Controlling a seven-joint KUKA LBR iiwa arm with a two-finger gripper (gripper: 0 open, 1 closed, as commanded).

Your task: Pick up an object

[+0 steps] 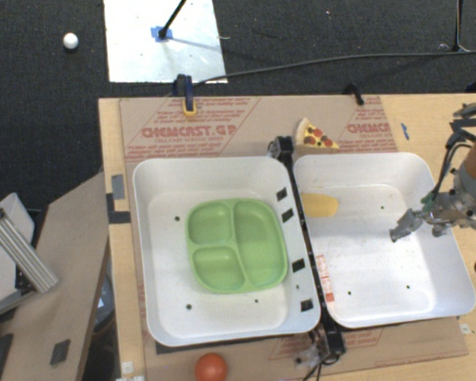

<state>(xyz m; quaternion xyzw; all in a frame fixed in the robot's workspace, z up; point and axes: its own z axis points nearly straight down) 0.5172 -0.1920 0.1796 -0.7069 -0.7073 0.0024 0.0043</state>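
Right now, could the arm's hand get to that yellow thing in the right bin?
Probably yes. The hand hangs over the right bin, and bare floor lies between it and the yellow thing.

We see a tan bench bearing 2 white bins, the left bin and the right bin, side by side. A pizza-slice toy lies behind them, an orange ball in front.

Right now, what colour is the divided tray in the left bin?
Light green tray, seen in the camera view.
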